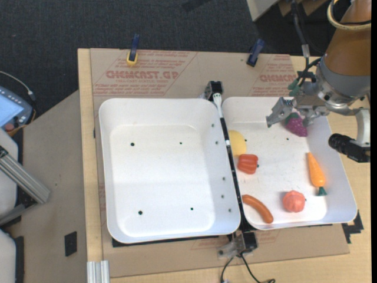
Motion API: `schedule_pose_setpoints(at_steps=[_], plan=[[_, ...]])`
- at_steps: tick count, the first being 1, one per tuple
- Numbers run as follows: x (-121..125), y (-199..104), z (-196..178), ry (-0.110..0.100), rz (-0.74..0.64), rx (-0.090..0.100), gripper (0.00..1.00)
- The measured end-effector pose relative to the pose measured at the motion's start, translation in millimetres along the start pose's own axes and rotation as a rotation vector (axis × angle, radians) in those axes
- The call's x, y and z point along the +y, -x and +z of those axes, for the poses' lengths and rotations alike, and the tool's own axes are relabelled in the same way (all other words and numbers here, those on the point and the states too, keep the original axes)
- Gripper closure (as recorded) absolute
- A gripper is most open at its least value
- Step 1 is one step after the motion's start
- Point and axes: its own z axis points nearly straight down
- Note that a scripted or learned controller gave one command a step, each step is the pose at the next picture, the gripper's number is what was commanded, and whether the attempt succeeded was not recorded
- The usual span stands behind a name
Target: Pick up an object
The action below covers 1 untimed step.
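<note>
My gripper (pixel 293 118) hangs over the back of the right bin (pixel 339 211). It is open, with a grey finger (pixel 274 118) spread out to the left. A purple grape-like object (pixel 298 126) lies just under it, between the spread fingers and not clamped. Further forward in the same bin lie a yellow lemon-like piece (pixel 237 141) against the left wall, a red pepper (pixel 247 163), an orange carrot (pixel 316 170), a pink-red round fruit (pixel 294 201) and a reddish sausage (pixel 258 209).
The left bin (pixel 118 128) stands beside the right one, with a black divider strip (pixel 227 152) between them. Both rest on a cardboard sheet (pixel 171 69) held by clips at the back. The arm's orange-banded body (pixel 350 46) rises at the right.
</note>
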Motion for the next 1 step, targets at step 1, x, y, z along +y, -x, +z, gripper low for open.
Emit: schedule_pose_setpoints(at_steps=[1], plan=[[0.6, -0.1, -10.7, 0.003, 0.0, -0.001, 1.0]])
